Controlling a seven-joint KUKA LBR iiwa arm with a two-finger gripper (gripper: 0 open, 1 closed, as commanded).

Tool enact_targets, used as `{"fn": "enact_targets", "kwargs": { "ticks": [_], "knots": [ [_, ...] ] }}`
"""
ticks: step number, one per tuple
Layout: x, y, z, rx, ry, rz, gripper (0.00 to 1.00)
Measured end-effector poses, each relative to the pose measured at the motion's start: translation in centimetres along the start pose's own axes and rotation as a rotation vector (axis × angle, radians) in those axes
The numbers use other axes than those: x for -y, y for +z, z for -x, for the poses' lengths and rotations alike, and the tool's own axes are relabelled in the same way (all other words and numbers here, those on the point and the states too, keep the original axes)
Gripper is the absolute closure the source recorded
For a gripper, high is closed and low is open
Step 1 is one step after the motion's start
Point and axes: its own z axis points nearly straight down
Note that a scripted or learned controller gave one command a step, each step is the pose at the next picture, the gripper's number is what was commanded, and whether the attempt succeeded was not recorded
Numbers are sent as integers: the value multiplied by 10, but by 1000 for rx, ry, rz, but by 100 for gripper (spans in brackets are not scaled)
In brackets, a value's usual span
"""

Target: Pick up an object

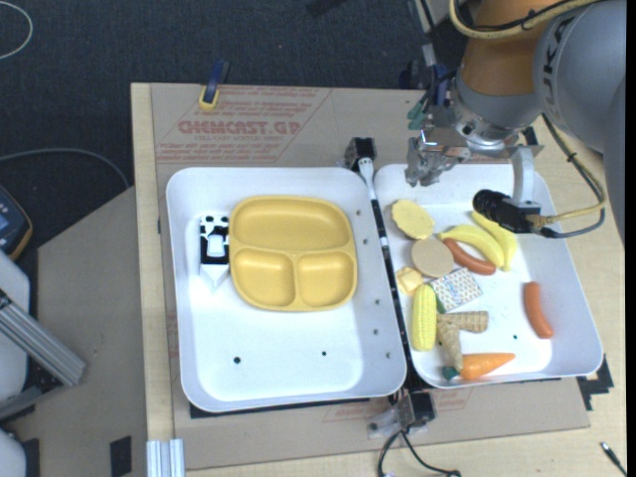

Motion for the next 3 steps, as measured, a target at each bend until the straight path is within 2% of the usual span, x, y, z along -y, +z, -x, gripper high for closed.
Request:
{"fn": "enact_targets", "kwargs": {
  "ticks": [1, 2, 3],
  "knots": [
    [-3, 5, -50, 1, 1, 1, 100],
    [16, -3, -86, 1, 2, -1, 100],
    [18, -2, -87, 2, 5, -2, 100]
  ]
}}
